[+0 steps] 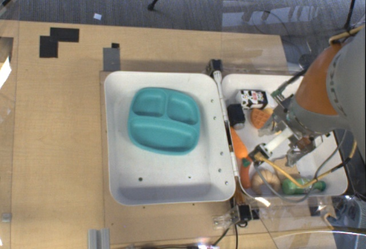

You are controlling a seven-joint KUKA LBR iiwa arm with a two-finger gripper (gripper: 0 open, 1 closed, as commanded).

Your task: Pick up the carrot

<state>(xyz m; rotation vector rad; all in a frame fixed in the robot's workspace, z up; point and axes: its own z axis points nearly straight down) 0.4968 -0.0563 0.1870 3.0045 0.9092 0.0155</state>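
Note:
The carrot (pixel 239 147) is orange and lies along the left wall of the right bin (pixel 338 184), its thin end pointing to the back and a bit of green at its near end. My gripper (pixel 278 149) hangs low over the middle of that bin, just right of the carrot, and the carrot is not in it. The grey arm with its orange band (pixel 318 89) comes in from the right and hides the bin's right half.
In the right bin also lie a black-and-white carton (pixel 253 98), a black block (pixel 235 114), an orange waffle-like piece (pixel 261 118), a beige lump (pixel 264 181) and a green item (pixel 297 186). A teal divided plate (pixel 164 120) sits in the left bin (pixel 171 185).

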